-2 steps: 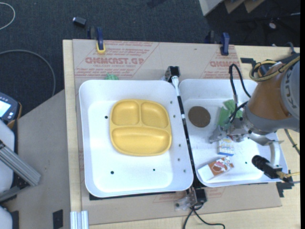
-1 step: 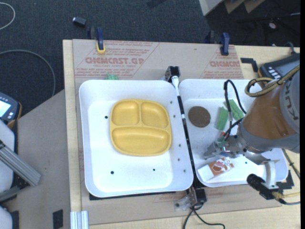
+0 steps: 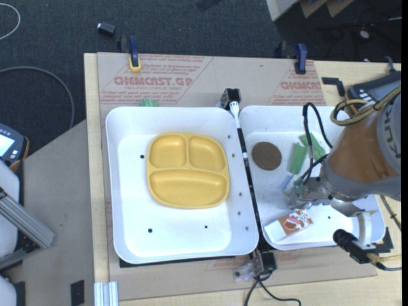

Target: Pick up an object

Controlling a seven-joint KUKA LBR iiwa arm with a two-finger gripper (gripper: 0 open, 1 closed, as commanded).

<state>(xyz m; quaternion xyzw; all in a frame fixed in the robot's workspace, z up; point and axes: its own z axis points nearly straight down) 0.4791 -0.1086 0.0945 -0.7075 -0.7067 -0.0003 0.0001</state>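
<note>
Yellow tray [image 3: 188, 169]: one; brown disc [image 3: 266, 156]: one; green items [image 3: 305, 153]: two.

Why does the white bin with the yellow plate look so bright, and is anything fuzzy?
In the camera view, the left shallow white bin reflects even overhead light, so it looks washed out around the yellow divided plastic plate, with only soft shadows; the grey arm's two-finger gripper looks slightly blurred over the right white bin, while the round brown disc stays sharp.
</note>
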